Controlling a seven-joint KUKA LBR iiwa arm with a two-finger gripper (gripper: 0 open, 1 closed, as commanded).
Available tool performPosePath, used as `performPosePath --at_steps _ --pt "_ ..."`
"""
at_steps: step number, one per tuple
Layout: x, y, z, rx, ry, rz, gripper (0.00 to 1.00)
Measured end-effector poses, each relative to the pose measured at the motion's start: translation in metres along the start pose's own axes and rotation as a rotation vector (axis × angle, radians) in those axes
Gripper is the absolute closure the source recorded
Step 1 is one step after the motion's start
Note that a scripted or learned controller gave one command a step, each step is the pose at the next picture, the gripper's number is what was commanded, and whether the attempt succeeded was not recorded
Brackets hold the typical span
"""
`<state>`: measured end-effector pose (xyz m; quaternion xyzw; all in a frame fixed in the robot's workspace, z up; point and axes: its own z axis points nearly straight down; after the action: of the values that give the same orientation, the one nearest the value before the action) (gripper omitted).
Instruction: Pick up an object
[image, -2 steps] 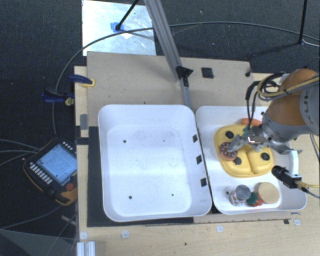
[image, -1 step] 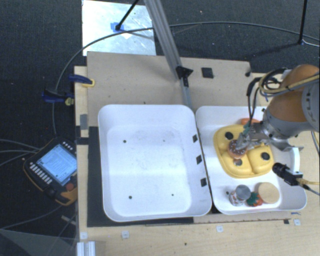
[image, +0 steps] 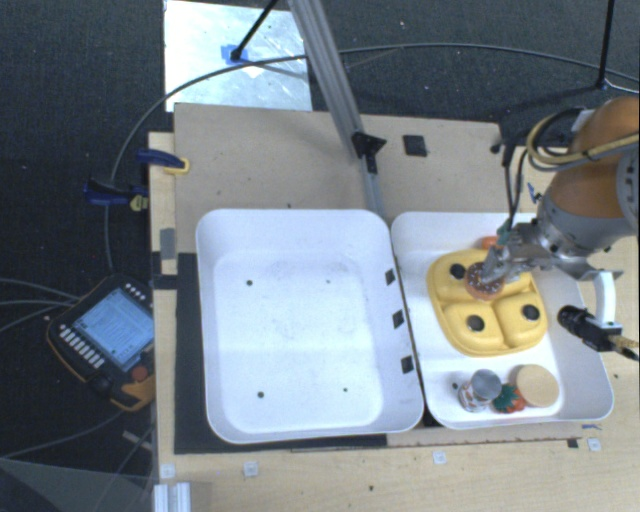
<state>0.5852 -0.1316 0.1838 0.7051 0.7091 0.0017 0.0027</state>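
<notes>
1. Camera view looks down at a slant on the table (image: 300, 160), which carries two shallow white bins side by side.
2. Taking the yellow tray-like object (image: 490, 318) as the landmark: it lies in the right bin (image: 420, 240), nearer that bin's far end, with dark round spots on its lobes.
3. The gripper (image: 490, 278) sits directly over the far part of the yellow object, at or very near its upper surface, with the grey arm (image: 590, 200) and its orange band reaching in from the right of it.
4. Whether the jaws are open or closed cannot be told; they are small and blurred against a brownish patch on the yellow object.
5. Toward the near edge of the bin from the yellow object lie a tan round disc (image: 537, 385), a small grey-topped object (image: 484, 384) and a small red-and-green piece (image: 510, 402), all close together and apart from the yellow object.
6. Left of the yellow object stands the left bin (image: 215, 240).
7. Far left of the yellow object, off the table, lies a handheld pendant (image: 105, 335) with a lit screen.
</notes>
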Motion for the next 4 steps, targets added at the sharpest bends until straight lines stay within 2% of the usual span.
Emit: performPosePath --at_steps 1,2,3,4 --pt "0.000 0.001 -0.019 0.003 0.001 0.001 1.00" --pt "0.054 -0.009 -0.033 0.005 0.004 -0.004 1.00" --pt "0.111 -0.017 -0.026 0.007 0.003 -0.004 1.00" --pt "0.159 -0.026 -0.039 0.005 0.004 -0.005 1.00"
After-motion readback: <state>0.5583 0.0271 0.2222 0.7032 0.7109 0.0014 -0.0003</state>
